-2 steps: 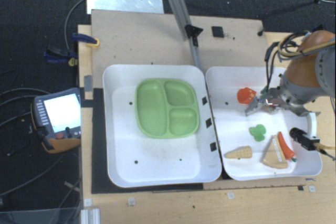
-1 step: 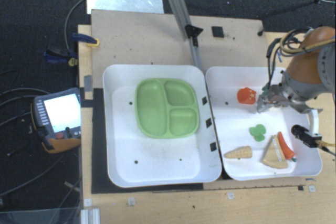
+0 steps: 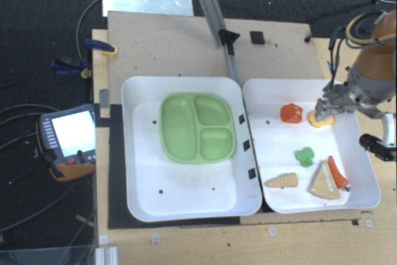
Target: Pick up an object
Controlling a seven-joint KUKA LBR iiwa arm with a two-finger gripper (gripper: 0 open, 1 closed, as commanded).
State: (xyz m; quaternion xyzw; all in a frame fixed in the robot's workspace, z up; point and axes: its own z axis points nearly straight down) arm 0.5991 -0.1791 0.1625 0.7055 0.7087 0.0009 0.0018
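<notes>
Gripper (image 3: 322, 113) low over yellow toy (image 3: 321, 121) in right bin (image 3: 366, 195); we cannot tell its state. We judge toy light, stiff plastic, slippery; take by edges.

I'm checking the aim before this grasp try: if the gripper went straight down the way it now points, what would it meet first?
Most likely the small flat yellow-orange toy piece in the right white bin; the gripper hangs right over it. The red toy piece lies off to the side. Height above the piece is unclear from this slanted view.
</notes>
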